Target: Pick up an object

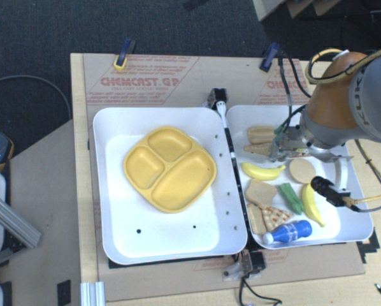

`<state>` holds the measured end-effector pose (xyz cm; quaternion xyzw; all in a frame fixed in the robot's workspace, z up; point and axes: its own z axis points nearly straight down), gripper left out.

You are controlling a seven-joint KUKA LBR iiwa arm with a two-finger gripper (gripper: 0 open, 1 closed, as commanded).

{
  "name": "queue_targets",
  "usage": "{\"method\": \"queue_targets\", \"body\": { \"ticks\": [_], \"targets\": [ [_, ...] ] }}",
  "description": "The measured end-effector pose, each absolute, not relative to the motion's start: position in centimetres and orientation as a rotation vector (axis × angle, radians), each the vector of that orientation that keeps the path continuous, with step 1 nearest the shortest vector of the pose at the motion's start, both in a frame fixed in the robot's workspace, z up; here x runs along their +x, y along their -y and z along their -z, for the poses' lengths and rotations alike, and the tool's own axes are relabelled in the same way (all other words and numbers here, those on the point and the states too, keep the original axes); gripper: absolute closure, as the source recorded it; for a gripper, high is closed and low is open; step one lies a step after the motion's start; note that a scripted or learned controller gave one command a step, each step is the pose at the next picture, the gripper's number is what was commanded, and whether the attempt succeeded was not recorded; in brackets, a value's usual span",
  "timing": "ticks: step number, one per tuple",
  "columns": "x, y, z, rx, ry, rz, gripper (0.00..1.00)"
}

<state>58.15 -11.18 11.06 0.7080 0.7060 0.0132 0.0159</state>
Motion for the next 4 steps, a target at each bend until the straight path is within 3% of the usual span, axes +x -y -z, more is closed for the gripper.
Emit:
{"method": "queue_targets", "body": {
  "ticks": [1, 2, 3, 4],
  "targets": [
    [58.5, 11.7, -17.4, 2.216, -2.217, -0.005, 1.00],
    [58.7, 11.7, -22.8, 2.214, -2.218, -0.007, 1.00],
    [59.9, 5.6, -22.0, 2.213, -2.229, -0.005, 1.00],
    [60.3, 3.1, -22.9, 2.216, -2.224, -0.005, 1.00]
  ]
}}
